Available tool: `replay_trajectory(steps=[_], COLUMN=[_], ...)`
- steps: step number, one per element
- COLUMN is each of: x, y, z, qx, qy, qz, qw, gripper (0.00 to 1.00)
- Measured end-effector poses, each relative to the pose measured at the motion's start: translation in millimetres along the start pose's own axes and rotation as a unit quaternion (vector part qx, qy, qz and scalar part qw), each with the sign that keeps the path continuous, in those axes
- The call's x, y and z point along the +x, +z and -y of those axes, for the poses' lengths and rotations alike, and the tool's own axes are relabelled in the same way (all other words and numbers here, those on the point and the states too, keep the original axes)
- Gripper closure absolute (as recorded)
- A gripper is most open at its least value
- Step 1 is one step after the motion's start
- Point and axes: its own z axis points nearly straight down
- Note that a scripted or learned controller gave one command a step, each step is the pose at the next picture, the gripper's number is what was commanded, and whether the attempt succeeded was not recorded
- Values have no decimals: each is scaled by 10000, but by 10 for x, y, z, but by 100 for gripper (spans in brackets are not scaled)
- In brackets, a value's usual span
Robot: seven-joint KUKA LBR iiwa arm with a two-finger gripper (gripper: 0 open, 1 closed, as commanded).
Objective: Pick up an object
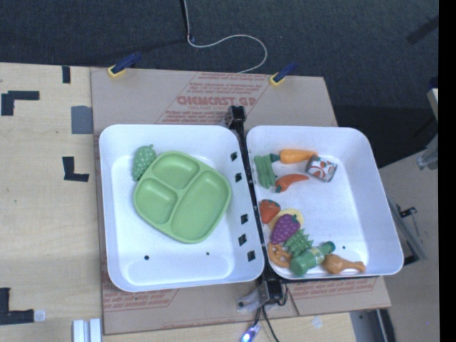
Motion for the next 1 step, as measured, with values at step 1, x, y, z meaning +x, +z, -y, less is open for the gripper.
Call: replay_trajectory(steps=[1], x=[526], y=[-1279], z=[-70], qx=[-85], qy=[-34], qz=[16], qw=[10000], gripper=[100])
